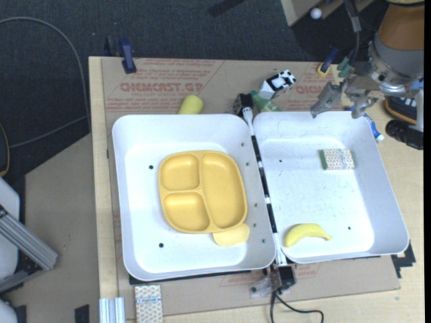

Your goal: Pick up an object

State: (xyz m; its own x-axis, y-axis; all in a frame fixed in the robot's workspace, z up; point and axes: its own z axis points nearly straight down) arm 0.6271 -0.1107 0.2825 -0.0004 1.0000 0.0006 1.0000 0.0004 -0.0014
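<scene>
My gripper (340,106) hangs over the far rim of the right bin (384,200); its two fingers stand apart, open, with nothing between them. A small green patterned block (337,159) lies in that bin, a short way in front of the gripper. A yellow banana (306,234) rests near the bin's front left corner. In the left bin (131,180) sits a yellow divided plate (202,190), and a flat yellow piece (230,236) pokes out from under its front edge.
Behind the bins on the cardboard lie a yellow object (190,104), a black-and-white toy (279,81) and a blue clamp (126,56). A small patterned packet (148,301) sits at the front edge. The arm's orange band (403,19) rises at the top right.
</scene>
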